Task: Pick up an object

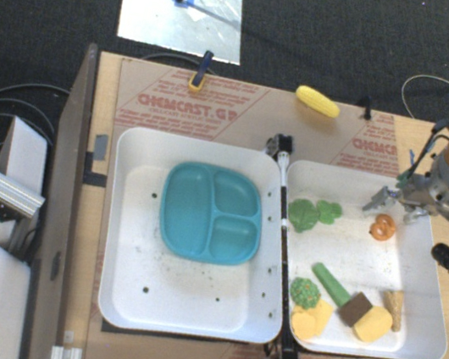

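So closest to us in the right bin [427, 296] we've got a little pile along the near edge: a yellow piece [311, 319] with a bumpy green piece [304, 292] just behind it, a green stick with a brown block on its end [342, 294], another yellow lump [372, 326] touching that block, and a small tan thing [394, 307] beside it. Left bin [126, 226] just has the teal divided plate [211, 214] sitting in the middle. Further back in the right bin we see a leafy green piece [311, 213] near the divider, and an orange ring-shaped thing [383, 227] toward the right. The pincer [397, 200] hangs right above that orange ring, fingers spread wide, nothing between them. Way at the back, a yellow object [317, 101] lies on the desk [245, 113] outside the bins.
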You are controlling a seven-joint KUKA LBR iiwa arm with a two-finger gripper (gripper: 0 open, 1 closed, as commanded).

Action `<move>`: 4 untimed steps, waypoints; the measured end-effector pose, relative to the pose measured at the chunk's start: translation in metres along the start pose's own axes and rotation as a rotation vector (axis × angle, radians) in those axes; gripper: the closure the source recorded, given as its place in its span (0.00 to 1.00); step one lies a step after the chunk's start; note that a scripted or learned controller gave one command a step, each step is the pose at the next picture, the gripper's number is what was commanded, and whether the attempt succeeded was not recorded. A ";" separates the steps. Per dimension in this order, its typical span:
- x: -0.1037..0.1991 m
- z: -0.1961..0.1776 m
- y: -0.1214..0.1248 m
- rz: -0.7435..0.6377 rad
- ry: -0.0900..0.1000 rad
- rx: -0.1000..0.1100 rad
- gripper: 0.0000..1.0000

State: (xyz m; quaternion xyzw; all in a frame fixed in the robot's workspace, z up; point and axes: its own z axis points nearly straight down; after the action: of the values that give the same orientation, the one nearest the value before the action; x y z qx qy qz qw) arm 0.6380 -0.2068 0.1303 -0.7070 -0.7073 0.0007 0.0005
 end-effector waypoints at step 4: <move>0.001 0.004 -0.020 -0.004 -0.001 -0.008 1.00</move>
State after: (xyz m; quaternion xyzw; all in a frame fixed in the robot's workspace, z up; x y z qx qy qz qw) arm 0.6178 -0.2057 0.1260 -0.7055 -0.7087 -0.0017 -0.0026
